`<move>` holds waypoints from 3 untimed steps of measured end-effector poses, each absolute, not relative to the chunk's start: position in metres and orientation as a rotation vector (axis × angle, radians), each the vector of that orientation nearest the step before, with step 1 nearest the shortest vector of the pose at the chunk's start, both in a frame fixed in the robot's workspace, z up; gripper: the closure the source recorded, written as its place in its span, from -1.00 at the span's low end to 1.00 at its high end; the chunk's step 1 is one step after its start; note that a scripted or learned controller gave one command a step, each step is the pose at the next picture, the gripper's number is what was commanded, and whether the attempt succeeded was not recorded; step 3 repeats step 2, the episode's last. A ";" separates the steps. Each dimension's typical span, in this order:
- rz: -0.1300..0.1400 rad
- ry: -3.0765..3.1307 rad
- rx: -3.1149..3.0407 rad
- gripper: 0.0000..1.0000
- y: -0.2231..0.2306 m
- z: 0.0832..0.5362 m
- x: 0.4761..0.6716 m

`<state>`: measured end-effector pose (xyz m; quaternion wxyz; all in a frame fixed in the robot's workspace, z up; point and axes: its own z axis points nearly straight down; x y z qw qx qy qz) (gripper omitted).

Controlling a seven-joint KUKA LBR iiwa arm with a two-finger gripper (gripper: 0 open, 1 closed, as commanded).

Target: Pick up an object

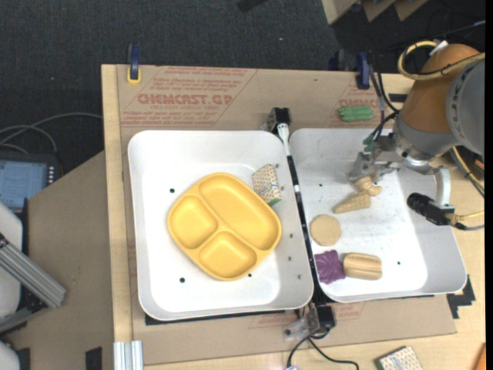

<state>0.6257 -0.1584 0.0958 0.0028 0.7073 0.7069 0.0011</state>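
Bread roll [361,266] beside purple piece [329,266]; gripper [369,166] above cone [352,203]

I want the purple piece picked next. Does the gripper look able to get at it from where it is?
Probably yes. The purple piece lies uncovered in the right bin, same bin as the gripper. A tan roll touching it could crowd one finger.

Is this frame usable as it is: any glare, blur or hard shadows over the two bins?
Camera view: even, soft lighting; the yellow divided plate is sharp with faint sheen, the white bins are bright but not blown out, shadows are weak, and the gripper area is darker and slightly soft against the arm.
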 end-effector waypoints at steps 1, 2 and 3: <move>-0.002 2.224 2.221 1.00 -0.112 0.085 0.607; 0.002 2.225 2.217 1.00 -0.057 0.188 0.573; 0.002 2.225 2.217 1.00 -0.057 0.188 0.573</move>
